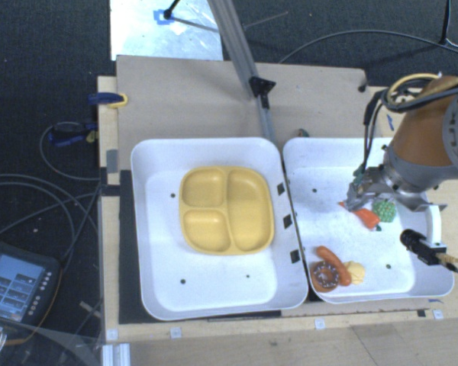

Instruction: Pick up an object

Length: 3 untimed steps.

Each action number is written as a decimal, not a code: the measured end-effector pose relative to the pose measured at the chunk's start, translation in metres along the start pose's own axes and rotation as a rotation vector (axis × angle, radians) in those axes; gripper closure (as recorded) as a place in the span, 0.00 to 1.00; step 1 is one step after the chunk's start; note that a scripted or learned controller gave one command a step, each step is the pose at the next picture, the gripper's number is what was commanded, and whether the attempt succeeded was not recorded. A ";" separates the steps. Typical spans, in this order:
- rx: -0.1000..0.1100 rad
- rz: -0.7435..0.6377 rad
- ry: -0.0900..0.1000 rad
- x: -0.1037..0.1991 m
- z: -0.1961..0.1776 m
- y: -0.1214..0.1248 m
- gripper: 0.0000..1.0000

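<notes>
The gripper (360, 198) hung low inside the right bin (320, 166), its wrist coming in from the far right edge under the orange band. Whether it was apart, together or clamped on anything could not be told from this slanted view, because the wrist body covered that part.

Just beside the gripper, on its near side, lay a small orange carrot-like piece (366, 217) touching a green knobbly piece (383, 209); the pair sat so close under the tool that they looked like the target of the pick, though nothing showed either of them lifted off the bin floor. Further toward the camera from the gripper, well apart from it, a sausage (332, 261), a brown doughnut (324, 275) and a pale yellow lump (355, 271) were bunched against the bin's front wall. Off to the gripper's far side, in the left bin (160, 280), a yellow divided tray (227, 208) lay flat.
</notes>
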<state>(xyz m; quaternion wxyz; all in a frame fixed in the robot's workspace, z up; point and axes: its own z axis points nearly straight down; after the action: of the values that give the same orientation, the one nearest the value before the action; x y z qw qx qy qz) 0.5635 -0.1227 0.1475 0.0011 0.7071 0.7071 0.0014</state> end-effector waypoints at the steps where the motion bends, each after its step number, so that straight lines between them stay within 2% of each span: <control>1: -0.005 -0.006 -0.002 0.001 -0.064 0.003 1.00; 2: 0.001 -0.006 0.000 0.001 -0.069 0.004 1.00; 3: 0.000 -0.012 0.002 0.061 -0.080 -0.003 1.00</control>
<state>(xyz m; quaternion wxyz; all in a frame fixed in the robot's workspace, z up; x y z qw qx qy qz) 0.5605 -0.0620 0.2272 0.0004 0.7027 0.7115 0.0020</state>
